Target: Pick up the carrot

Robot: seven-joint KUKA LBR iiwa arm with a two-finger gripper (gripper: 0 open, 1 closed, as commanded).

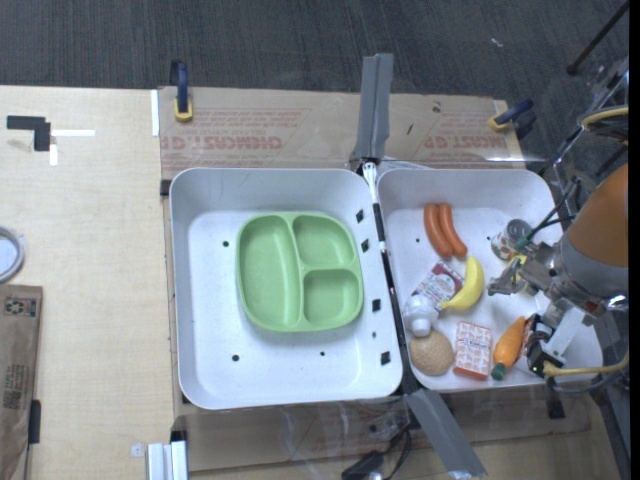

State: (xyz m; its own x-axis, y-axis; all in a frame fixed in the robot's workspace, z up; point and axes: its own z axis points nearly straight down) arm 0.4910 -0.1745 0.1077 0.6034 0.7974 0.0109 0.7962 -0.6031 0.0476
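Note:
The carrot (508,344) is orange with a green tip and lies at a slant near the front right of the right bin (400,218), beside a red-and-white packet (472,350). My gripper (508,268) reaches in from the right over the right bin, just right of the banana (468,283). It is above and behind the carrot, apart from it. Nothing shows in its grasp.
The right bin also holds two sausages (444,228), a small printed pouch (435,286), a white bottle (418,316) and a round bun (431,352). A green divided plate (300,270) lies in the left bin (200,298). Cables hang off the arm at the right.

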